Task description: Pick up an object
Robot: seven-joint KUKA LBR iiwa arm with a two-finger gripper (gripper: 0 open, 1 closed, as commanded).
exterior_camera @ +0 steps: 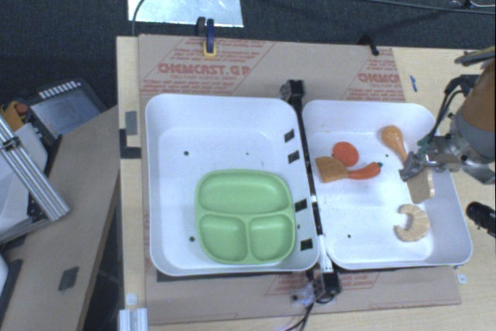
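The left bin (pixel 167 128) has lots of bare white floor behind the green tray (pixel 245 215), which sits toward its front, while the right bin (pixel 364 244) has open room in its front left part and its things lie toward the back and right side. In the right bin there is a red round piece (pixel 346 153) touching a brown wedge (pixel 333 169) and a thin orange-red carrot (pixel 364 171), a tan pear-like piece (pixel 394 139) near the back, a pale curved croissant (pixel 411 223) near the front right, and a small tan block (pixel 420 188) near the right wall. The arm (pixel 474 120) comes in from the right over the bin's right edge, and its end effector (pixel 411 167) hangs just above the tan block, though I cannot tell if it is open or closed or touching the block.
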